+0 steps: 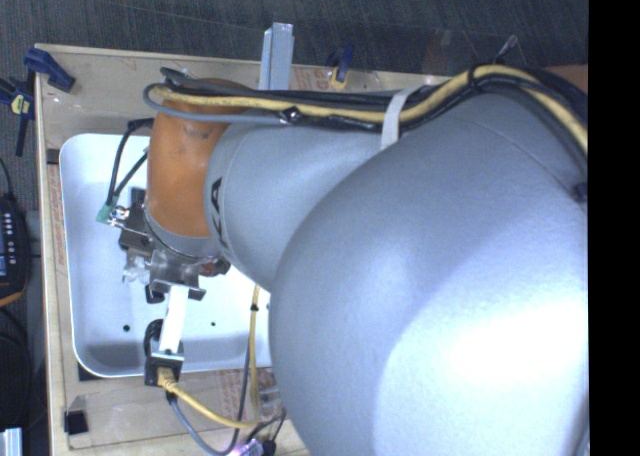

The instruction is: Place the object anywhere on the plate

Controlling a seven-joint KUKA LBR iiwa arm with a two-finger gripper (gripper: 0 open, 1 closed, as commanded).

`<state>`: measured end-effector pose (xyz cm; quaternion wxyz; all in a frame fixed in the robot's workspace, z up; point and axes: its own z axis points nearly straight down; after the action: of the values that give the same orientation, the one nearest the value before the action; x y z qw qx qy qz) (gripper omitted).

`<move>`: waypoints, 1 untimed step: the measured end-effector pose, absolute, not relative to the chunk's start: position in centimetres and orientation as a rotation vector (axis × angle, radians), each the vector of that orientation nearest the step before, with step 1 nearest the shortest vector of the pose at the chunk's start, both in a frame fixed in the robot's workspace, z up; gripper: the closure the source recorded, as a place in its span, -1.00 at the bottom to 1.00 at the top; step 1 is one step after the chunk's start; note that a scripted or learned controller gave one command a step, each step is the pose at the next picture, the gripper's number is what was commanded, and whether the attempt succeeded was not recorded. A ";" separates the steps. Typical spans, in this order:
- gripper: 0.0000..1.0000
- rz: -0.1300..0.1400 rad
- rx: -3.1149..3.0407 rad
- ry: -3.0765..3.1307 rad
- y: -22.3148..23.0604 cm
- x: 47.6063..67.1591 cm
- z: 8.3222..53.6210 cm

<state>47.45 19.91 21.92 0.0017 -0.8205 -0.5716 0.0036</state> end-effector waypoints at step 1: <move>1.00 0.003 -2.602 -1.757 17.7 47.6 24.2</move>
<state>47.57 17.71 24.18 0.0008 -0.8288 -0.5596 0.0010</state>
